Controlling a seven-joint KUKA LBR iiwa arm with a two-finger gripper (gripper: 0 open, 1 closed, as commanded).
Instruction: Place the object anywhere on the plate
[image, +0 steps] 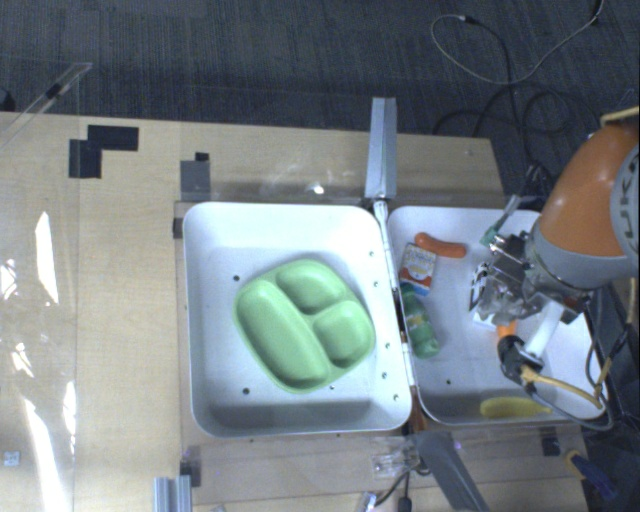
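Observation:
A green three-compartment plate (300, 322) lies in the left white bin (215, 400). The right white bin (450, 400) holds several small objects: an orange sausage-shaped item (441, 244), a small carton with a red and white label (418, 267), a green bottle-like item (421, 331) along the bin's left wall, and a yellow banana-shaped item (513, 407) at the front. The gripper (493, 296) hangs over the right side of the right bin, below the grey wrist with its orange band (595, 195). A small orange piece (507, 327) shows just beneath the gripper.
A metal divider post (381, 150) stands at the back between the bins. A clear acrylic panel (40, 300) covers the bench on the left. Cables (545, 380) trail from the wrist over the right bin's front right corner.

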